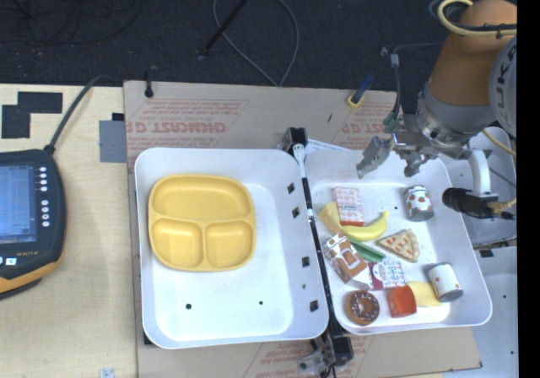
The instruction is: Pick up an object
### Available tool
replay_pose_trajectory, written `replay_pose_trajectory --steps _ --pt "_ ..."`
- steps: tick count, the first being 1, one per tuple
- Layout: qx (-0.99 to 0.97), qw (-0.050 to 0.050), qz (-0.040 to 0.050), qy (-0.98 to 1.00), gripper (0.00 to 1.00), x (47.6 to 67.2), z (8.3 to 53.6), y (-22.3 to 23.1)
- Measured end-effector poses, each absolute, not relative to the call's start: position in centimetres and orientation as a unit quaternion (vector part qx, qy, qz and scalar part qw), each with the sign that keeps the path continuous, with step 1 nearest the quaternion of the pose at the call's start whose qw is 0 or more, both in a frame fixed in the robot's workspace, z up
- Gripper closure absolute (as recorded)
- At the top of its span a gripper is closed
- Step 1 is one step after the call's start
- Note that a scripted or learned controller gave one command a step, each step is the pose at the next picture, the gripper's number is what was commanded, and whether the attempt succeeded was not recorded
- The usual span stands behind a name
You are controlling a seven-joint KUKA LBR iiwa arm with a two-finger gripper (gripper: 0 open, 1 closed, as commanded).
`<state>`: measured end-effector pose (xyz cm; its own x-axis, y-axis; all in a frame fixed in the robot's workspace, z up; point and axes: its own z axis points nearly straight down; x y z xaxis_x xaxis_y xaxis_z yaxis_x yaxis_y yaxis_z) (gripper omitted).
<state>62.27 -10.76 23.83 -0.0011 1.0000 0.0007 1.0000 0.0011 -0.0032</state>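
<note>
- Camera view: two shallow white bins sit side by side on a cardboard-covered surface (219, 110). I take the black divider strip (310, 224) between them as the landmark.
- Left of the divider, the left white bin (169, 317) carries a yellow plastic tray with three compartments (202, 222). It lies flat and well apart from the toys, likely as a place to set things down.
- Right of the divider, the right white bin (472, 283) holds a loose heap of small toy foods, so any of them could serve as the object to pick.
- Just beside the divider lie a small brown and white carton (346, 258) and a chocolate doughnut (364, 307). A little farther right are a yellow banana (369, 229), a red and white packet (347, 204) and a pizza slice (399, 244).
- Farthest from the divider are a small printed can (417, 202), a grey cylinder (444, 280) and a red block (402, 301).
- The grey arm with its orange band (472, 56) reaches over the far edge of the right bin, well right of the divider.
- The gripper (392, 155) hangs above that far rim with its jaws spread apart. Nothing sits between them and they touch no toy.
- My judgement: the pick is not yet begun. The can is the nearest target.
</note>
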Motion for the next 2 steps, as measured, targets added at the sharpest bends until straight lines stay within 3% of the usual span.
replay_pose_trajectory --steps 1,2 --pt "-0.709 -0.001 0.0022 -0.705 0.0 61.7 22.8 -20.3" --pt "-0.707 -0.008 -0.0031 -0.707 0.0 59.5 12.2 -21.4"
